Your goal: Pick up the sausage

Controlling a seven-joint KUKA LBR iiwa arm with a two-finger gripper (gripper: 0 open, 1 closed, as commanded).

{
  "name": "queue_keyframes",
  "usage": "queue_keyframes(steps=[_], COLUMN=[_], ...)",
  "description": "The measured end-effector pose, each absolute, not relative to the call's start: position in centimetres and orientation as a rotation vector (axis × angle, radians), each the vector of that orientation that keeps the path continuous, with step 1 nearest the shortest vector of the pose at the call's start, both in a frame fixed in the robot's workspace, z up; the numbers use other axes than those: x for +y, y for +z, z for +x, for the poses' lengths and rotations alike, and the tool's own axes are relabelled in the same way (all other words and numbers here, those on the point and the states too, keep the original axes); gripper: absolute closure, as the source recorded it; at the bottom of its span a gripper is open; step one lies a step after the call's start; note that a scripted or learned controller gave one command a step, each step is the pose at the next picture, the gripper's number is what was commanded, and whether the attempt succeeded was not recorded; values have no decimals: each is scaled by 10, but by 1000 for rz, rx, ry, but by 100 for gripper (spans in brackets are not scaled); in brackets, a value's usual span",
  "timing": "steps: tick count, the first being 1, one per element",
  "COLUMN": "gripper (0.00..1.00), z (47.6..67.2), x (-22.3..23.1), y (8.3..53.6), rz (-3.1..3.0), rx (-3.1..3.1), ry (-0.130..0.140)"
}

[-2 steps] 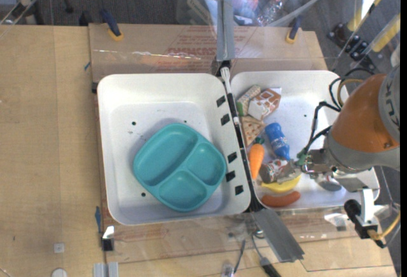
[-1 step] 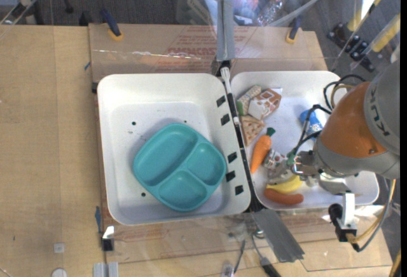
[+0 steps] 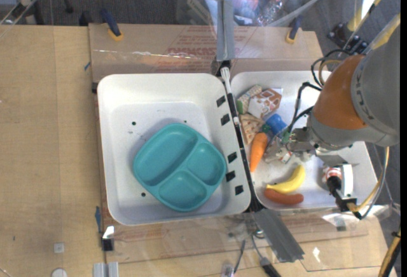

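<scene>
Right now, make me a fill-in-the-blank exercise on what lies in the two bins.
1. The teal divided plate lies in the ____ bin of the camera view.
2. The sausage lies right beside the ____, near the right bin's front wall.
3. The orange vegetable by the divider between the bins is a ____.
4. The arm's band above the wrist is coloured ____.

Missing words: left; banana; carrot; orange
</scene>
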State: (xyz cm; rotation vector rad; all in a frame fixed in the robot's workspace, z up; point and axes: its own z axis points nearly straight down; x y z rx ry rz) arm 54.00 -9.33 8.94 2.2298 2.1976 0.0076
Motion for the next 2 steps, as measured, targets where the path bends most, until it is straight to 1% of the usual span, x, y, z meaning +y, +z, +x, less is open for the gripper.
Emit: queue_keyframes(steps=[1, 2], gripper=[0, 0], z=[593, 612], x=[-103, -103], y=[90, 89], rz=[2132, 2204], rx=[2293, 2229], ry=[6, 2])
